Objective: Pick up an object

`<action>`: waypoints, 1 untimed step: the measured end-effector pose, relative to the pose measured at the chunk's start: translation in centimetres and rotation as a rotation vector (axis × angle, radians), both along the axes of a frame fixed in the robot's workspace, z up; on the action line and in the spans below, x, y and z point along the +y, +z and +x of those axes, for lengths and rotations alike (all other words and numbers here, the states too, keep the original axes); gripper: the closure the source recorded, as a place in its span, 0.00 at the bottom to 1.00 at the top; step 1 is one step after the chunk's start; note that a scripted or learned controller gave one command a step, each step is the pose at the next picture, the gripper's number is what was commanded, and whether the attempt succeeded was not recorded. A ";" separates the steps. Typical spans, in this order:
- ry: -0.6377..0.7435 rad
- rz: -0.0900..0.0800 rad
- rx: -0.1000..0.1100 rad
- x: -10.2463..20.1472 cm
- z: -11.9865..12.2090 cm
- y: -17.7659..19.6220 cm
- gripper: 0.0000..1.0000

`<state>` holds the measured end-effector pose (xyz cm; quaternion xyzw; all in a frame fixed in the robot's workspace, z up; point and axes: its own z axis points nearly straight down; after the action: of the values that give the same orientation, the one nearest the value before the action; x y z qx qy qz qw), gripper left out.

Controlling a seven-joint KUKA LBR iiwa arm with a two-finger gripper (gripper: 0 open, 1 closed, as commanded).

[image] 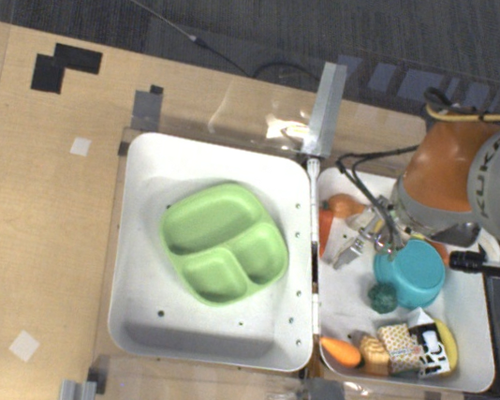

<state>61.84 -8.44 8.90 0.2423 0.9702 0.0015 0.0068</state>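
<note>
My claw (353,247) hangs spread and unladen in the right bin (478,370), beside the teal cup (410,273); nothing picked yet.

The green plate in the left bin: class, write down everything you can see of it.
The green plate is light green, looks like smooth plastic, and has rounded corners and three sunken sections, one large and two smaller. It lies face up, turned at an angle to the walls of the left bin, about in its middle. It rests on the bin's white floor; nothing else touches it, and the gripper is over the right bin.
</note>
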 end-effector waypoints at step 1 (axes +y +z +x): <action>0.079 -0.002 -0.001 -0.2 -2.1 0.1 0.00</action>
<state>59.70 -8.63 8.96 0.2036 0.9790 0.0011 0.0072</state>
